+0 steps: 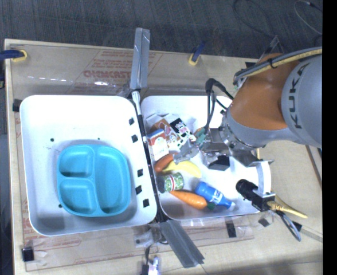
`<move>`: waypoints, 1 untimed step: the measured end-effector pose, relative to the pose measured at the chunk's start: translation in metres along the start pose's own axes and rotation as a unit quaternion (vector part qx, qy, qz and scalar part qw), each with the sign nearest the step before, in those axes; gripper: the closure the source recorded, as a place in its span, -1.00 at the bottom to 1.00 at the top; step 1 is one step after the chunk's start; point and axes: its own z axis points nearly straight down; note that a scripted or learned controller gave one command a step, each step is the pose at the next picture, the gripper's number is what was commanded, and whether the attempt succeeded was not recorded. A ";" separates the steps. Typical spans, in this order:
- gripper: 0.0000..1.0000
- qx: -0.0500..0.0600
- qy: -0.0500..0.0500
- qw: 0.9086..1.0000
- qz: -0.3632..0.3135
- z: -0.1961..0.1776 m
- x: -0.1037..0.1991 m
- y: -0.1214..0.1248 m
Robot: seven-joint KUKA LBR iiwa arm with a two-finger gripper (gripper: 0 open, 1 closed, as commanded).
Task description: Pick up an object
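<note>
Looking down on both bins at a slant. Over on the right, reaching in across the right bin (168, 103): the arm (271, 102), grey with its orange band. Down low at the end of it, the gripper (190, 146), right in the thick of the clutter. Open or closed? Cannot tell from up here, with the tip lost among metal and wrappers. Nothing seen held.

Just left of the gripper, touching or nearly so: a white-and-red packet (159, 143). Behind that, toward the far wall, a dark packet (179, 128). Crowded in just in front of the gripper: a yellow piece (188, 168), with an orange piece (164, 163) beside it against the divider. Nearer still, a green can (173, 183) standing on end. Along the near wall, a carrot (188, 199) lying flat, tip to tail with a blue bottle (213, 195) on its side.

Plenty to choose from, then, all of it packed into the left half of that bin and pressed close together, hardly a gap.

Across the divider, well apart from the action: the left bin (71, 110), holding a blue tray (94, 179), three compartments, lying flat.
</note>
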 end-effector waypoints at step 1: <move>-1.00 0.000 0.000 0.998 0.063 0.062 -0.021 -0.007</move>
